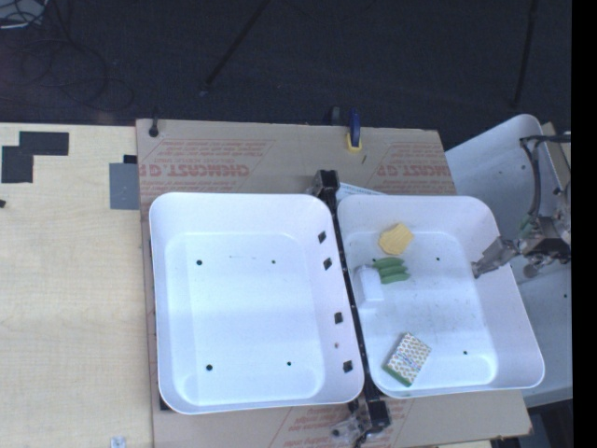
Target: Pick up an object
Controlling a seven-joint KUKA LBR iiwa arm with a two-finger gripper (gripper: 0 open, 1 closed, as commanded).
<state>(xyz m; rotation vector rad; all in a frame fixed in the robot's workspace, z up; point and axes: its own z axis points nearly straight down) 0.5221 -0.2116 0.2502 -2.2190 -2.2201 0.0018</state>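
Observation:
The right bin point(457, 315) holds several small objects. A yellow piece point(395, 240) lies near its back, and a green piece point(391, 271) sits just in front of it beside a pale whitish item point(370, 286). A green-and-white patterned block point(408, 357) rests near the front wall. My gripper point(492, 258) reaches in low over the bin's right rim, well right of the green piece and touching none of the objects. Nothing shows in its grasp.
The left bin point(242, 297) adjoins the right one along a divider with black clips point(338, 317). Both stand on a cardboard sheet point(233, 161) with a blue and yellow clamp point(354, 134) at its back edge. Pale wooden bench point(65, 287) lies to the left.

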